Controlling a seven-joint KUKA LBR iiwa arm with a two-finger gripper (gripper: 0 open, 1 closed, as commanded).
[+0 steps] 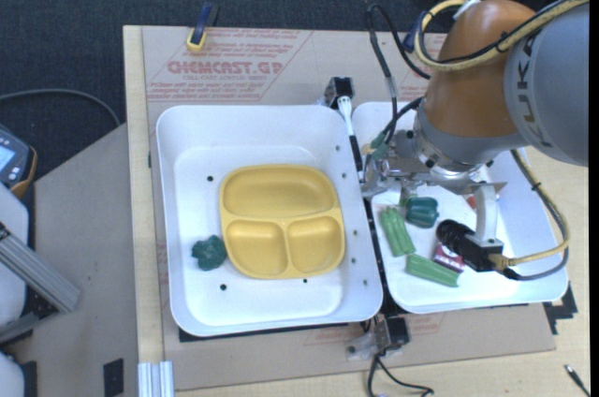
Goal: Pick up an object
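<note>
Grey metal under the orange band of the arm (487, 67) hides most of the gripper (401, 175), which hangs low over the left part of the right bin (538, 217), close to the wall that bin shares with its neighbour. I cannot tell how far it is open, or whether it has hold of anything, because the wrist covers it from above. Just beside it, towards the near edge, lies a dark green piece (421, 211), the closest candidate for the pick and apparently still resting on the bin floor. A little further out lie a pale green stick (397, 231) and a second stick (431, 271), loose and apart from each other, so each offers a clear grip. Well away, across the shared wall, the left bin (187, 152) holds a yellow divided plate (281, 220) and a small green lump (209, 252), both probably out of this attempt.
</note>
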